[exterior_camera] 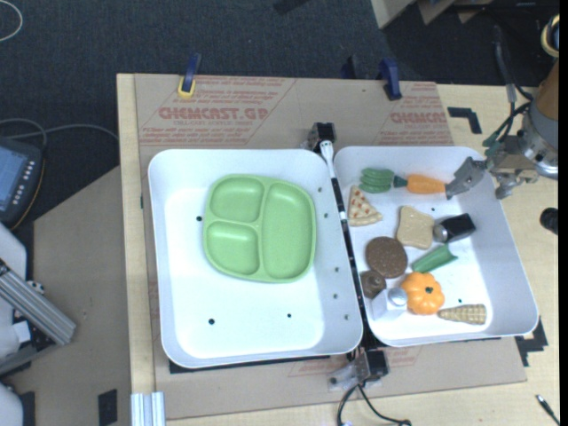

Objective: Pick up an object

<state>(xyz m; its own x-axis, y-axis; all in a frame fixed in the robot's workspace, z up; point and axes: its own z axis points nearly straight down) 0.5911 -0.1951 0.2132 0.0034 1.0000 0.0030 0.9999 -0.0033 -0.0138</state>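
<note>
The right bin (519, 282) holds several toy foods: a carrot (424, 184) with a green top (377, 179), a pizza slice (361, 207), a tan bread piece (414, 226), a brown cookie (386, 256), a green pickle (433, 258), an orange pumpkin (423, 293) and a corn cob (463, 314). A black and silver object (454, 228) lies beside the bread. My gripper (486, 182) hangs over the bin's far right corner, just right of the carrot. It is open, with nothing between its fingers.
A green divided plate (262, 227) lies in the left bin (177, 309). The two bins meet at a ridge (342, 238). Clamps (187, 78) hold the cardboard sheet at the back. A small brown piece (372, 282) sits by the cookie.
</note>
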